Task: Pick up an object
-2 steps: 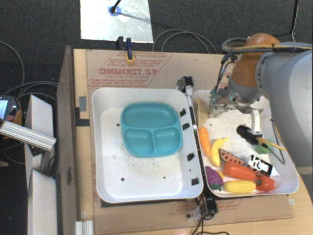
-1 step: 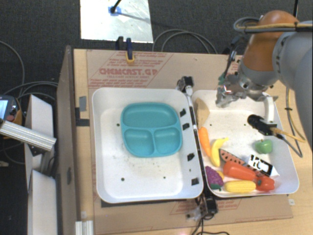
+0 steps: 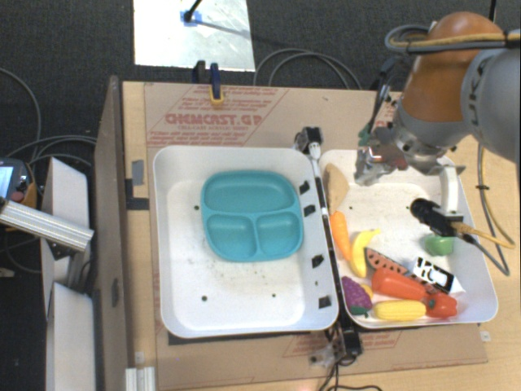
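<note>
My gripper hangs over the back of the right bin, a little above its floor, with nothing visibly held. A tan bread-like piece lies just to its left by the bin's wall. Toy foods crowd the front of that bin: an orange carrot, a yellow banana, a watermelon slice, purple grapes, a corn cob, a red-orange pepper and a small green piece.
The left bin holds a teal divided plate. A black-and-white block lies near the right bin's right wall. A clip-lined divider separates the bins. Bare white floor shows in the middle of the right bin.
</note>
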`<state>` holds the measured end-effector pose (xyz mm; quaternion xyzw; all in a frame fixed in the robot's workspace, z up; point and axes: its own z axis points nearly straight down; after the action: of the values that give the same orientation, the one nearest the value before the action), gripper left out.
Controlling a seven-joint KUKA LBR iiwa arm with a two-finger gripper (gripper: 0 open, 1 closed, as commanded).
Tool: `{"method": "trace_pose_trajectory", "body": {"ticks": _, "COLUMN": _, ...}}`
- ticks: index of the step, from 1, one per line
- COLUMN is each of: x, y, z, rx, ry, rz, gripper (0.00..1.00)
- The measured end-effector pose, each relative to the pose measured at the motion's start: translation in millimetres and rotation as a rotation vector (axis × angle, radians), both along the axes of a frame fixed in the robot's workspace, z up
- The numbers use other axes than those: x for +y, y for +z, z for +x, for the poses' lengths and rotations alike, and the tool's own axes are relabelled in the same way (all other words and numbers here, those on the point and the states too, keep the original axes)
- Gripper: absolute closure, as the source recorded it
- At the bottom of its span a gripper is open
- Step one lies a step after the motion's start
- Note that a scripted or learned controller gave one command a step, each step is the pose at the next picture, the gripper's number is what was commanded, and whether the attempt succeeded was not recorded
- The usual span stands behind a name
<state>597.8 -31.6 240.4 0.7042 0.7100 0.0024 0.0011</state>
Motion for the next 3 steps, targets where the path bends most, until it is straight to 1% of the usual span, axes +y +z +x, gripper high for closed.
{"method": "trace_pose_trajectory", "body": {"ticks": 1, "x": -11, "y": 18, "z": -37, "rx": 0.003, "ry": -0.007, "rz": -0.001, "gripper": 1.0}}
{"method": "trace_pose_trajectory", "body": {"ticks": 2, "x": 6, "y": -26, "z": -36, "rx": 0.007, "ry": -0.004, "rz": -0.001, "gripper": 1.0}}
{"method": "trace_pose_trajectory", "body": {"ticks": 3, "x": 5, "y": -24, "z": -36, "rx": 0.004, "ry": -0.006, "rz": -0.002, "gripper": 0.0}}
